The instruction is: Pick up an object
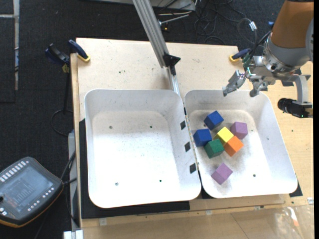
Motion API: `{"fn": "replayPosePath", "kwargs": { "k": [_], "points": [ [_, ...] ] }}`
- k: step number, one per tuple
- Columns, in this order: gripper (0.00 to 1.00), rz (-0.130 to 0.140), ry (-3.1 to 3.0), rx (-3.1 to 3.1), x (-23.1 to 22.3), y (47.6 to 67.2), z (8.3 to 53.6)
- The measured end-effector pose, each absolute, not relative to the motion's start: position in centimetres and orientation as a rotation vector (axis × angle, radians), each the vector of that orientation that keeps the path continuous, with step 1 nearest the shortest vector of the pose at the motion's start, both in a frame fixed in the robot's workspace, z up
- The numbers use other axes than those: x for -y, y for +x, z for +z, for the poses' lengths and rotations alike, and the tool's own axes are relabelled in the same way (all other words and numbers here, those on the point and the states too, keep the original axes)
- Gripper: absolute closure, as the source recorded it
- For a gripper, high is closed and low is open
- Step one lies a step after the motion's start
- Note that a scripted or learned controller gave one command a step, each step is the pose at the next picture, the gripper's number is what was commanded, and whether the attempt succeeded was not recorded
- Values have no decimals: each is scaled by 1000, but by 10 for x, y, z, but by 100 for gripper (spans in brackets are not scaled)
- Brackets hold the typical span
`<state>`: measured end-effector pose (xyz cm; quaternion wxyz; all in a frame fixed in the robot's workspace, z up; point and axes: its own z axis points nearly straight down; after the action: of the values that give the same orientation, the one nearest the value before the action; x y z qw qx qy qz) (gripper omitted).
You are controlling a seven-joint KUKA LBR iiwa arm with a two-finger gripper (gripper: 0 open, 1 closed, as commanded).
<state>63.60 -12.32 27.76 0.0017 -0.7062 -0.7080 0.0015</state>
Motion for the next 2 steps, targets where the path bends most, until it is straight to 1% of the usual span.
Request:
{"fn": "replayPosePath", "kwargs": {
  "k": [1,2],
  "points": [
    [0,1,-2218,2225,123,637,280],
    [0,6,-2220,2218,131,643,227]
  ]
}}
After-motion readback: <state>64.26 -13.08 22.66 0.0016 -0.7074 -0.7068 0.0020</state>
